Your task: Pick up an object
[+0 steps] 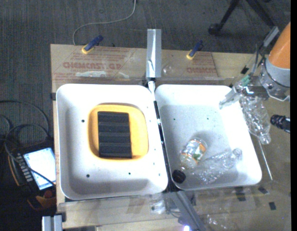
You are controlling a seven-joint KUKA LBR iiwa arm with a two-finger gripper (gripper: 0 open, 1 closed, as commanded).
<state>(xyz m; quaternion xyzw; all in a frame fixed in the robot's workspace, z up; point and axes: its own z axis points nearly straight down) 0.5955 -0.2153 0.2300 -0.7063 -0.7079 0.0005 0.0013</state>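
The gripper hung over the right bin's far edge, seemingly pinching a clear plastic bottle to lift it out.

light: bright, even, from above | glare: white bins washed out | shadows: soft, faint | focus: slightly soft, grainy throughout | floor: dim
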